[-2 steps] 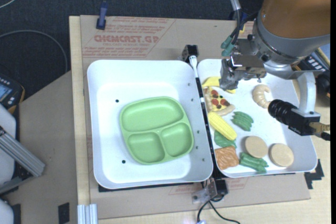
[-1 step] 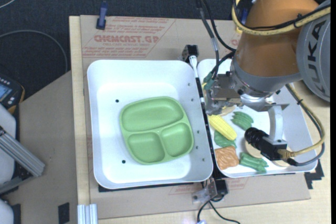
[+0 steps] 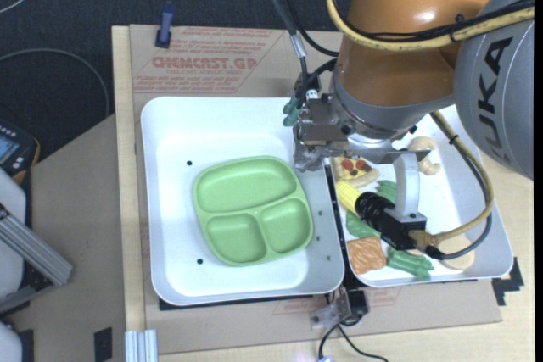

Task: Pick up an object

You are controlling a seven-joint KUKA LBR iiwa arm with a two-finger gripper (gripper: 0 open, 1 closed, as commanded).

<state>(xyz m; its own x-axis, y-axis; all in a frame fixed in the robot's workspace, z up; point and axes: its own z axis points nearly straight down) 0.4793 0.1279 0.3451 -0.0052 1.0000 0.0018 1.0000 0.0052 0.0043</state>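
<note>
**Operator:** Report the tool's position and state.

**Technician:** The tool (image 3: 312,150) sits under the arm (image 3: 407,30), above the line where the rims of the two bins meet, toward the far edge of the counter (image 3: 89,182). The wrist housing covers it, so I cannot tell whether it is open or closed.

**Operator:** Where are the things to pick?

**Technician:** In the right bin (image 3: 488,225). A toy pizza slice (image 3: 356,169) lies just beside the tool. A yellow corn cob (image 3: 348,195) touches the slice on its near side. Toward the counter's near edge lie an orange-brown piece (image 3: 366,252) and, beside it, green pods (image 3: 409,264). A pale piece (image 3: 424,155) lies by the bin's far right, partly under the arm.

**Operator:** And the left bin?

**Technician:** The left bin (image 3: 161,182) holds one green plate (image 3: 253,209), lying flat, with three compartments. Its far right corner is near the tool.

**Operator:** Anything outside the bins?

**Technician:** A cardboard sheet (image 3: 204,55) with red lettering lies under both bins. A blue clip (image 3: 165,25) sits at its far left corner.
</note>
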